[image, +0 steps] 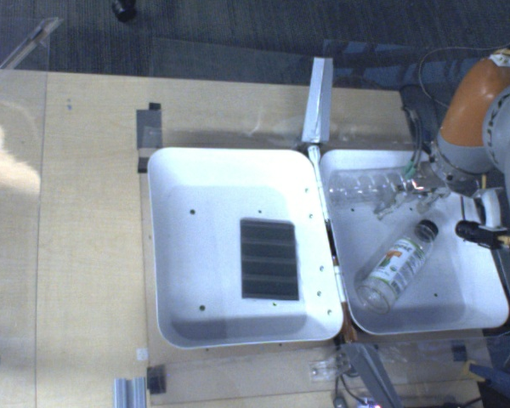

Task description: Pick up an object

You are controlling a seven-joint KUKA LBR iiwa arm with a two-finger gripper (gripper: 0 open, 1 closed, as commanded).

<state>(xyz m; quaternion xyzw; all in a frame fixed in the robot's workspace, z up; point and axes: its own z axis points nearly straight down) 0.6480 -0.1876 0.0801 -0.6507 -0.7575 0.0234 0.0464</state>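
Clear plastic bottle (pixel 394 269) lies tilted in the right bin (pixel 484 313); whether the jaws (pixel 408 189) grip cannot be told

One fixed overhead camera, slanted down on both white bins (pixel 238 164).

Bench: you see a pale wood top (pixel 85 253), lit brightly at the left edge.
Floor: dark ribbed carpet (pixel 238 15) runs behind the bench.
Panel: a clear sheet (pixel 17 143) covers the bench's left part.
Brackets: black clamps (pixel 150 126) sit on the bench top.
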